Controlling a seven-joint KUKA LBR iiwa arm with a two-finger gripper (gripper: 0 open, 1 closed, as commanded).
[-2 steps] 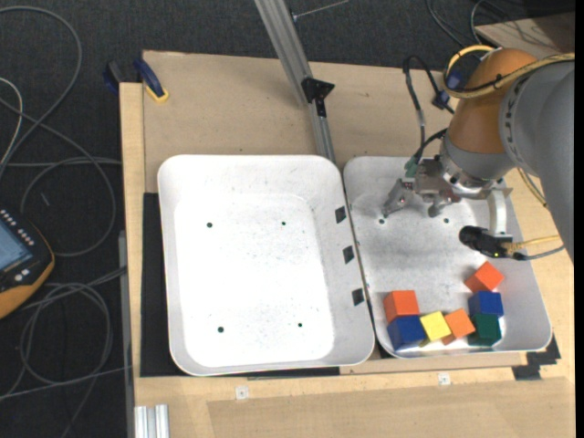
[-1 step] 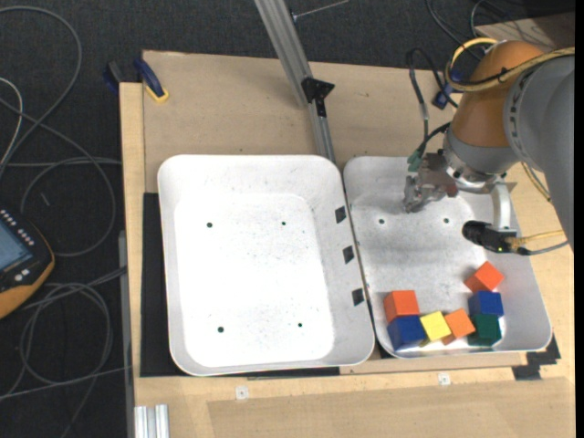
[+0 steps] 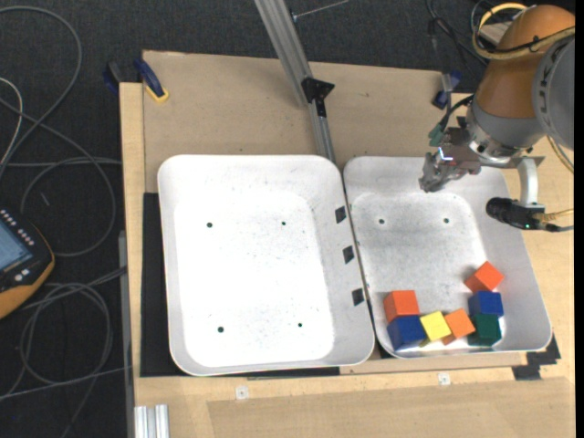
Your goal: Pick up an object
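Blocks looked light, rigid, smooth-sided; best taken across two flat opposite faces, though packed neighbours leave little room. Small cubes: orange, blue, yellow, green. Gripper hung over the right bin's far edge, nothing seen between its tips; grip state impossible to tell. Blocks sat clustered in that bin's near corner, well apart from it. Left bin alongside.

Blocks crowd the right bin's near corner; elsewhere open.
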